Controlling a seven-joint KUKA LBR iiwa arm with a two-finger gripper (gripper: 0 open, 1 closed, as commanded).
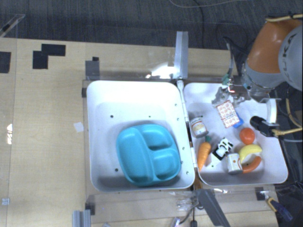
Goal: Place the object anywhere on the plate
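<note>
Plate: blue, sectioned plate lying in the left bin, toward its near side.
Objects: all in the right bin, well apart from the plate: carrot beside the dividing wall, small jar above it, black-and-white piece, patterned packet, tomato, banana, sausage, white cube.
Pincer: pincer low at the right bin's far side, just above the packet; whether spread or pressed together I cannot tell.
Bench: pale bench carrying both bins.
</note>
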